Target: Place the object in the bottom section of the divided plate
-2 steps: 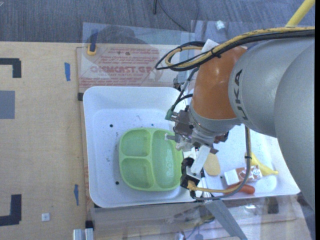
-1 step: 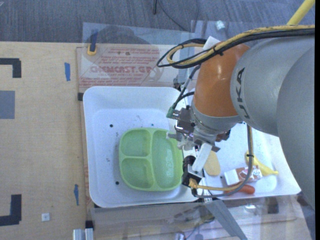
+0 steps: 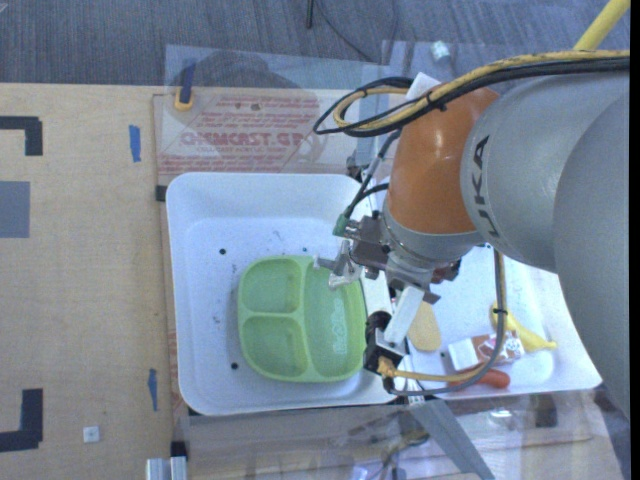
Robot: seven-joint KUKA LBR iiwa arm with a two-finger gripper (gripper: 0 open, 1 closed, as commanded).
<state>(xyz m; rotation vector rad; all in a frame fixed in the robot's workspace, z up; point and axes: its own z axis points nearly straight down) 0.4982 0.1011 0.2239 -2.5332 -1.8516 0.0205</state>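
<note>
The tool (image 3: pixel 336 268) is poised over the plate's (image 3: pixel 290 318) right rim; whether it is open or closed cannot be told. The object (image 3: pixel 426 330), judged to be the tan piece, lies to its right, so a grasp is called for first.

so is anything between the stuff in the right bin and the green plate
Nothing visible lies in the sections of the green divided plate. The pale yellow piece sits in the right bin, so only the rims between the bins lie across the path. The arm overhangs the plate's right edge and hides part of it.
</note>
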